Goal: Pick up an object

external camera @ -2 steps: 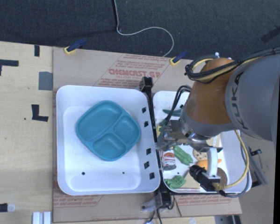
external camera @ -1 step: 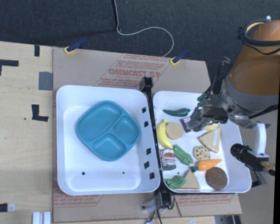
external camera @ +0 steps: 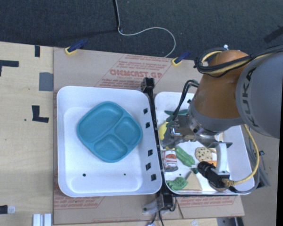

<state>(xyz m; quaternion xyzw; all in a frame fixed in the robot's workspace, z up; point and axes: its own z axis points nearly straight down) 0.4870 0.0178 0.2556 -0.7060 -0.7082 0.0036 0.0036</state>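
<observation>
Up high and closest to the camera is the big grey arm (external camera: 256, 92) with its orange band (external camera: 223, 86). It comes in from 3 o'clock and hangs over the right bin (external camera: 246, 153). Its gripper (external camera: 178, 133) points down near the left wall of that bin, at about 9 o'clock inside it. I cannot tell if the fingers are wide or narrow, because the arm hides them. I see nothing held between them.

My guess is that the job has just started. The arm is low over the toys, but no toy looks lifted. Grabbing one and raising it up is what is left to do.

Now the bins. They sit side by side on the table (external camera: 17, 127). The left bin (external camera: 64, 144) holds one thing: a blue plate (external camera: 110, 131) with three parts, lying flat near the middle.

The right bin holds a heap of small things. A green toy (external camera: 184, 156) lies just under the gripper, toward 6 o'clock. A small can (external camera: 170, 161) lies beside it at 7 o'clock. A green leafy toy (external camera: 178, 184) sits near the bottom edge. A spotted cookie (external camera: 203, 153) lies at 5 o'clock from the gripper. A bit of yellow (external camera: 162, 131) peeks out at the left wall. Any of these could be the thing to pick up, and the green toy is closest to the gripper.
</observation>
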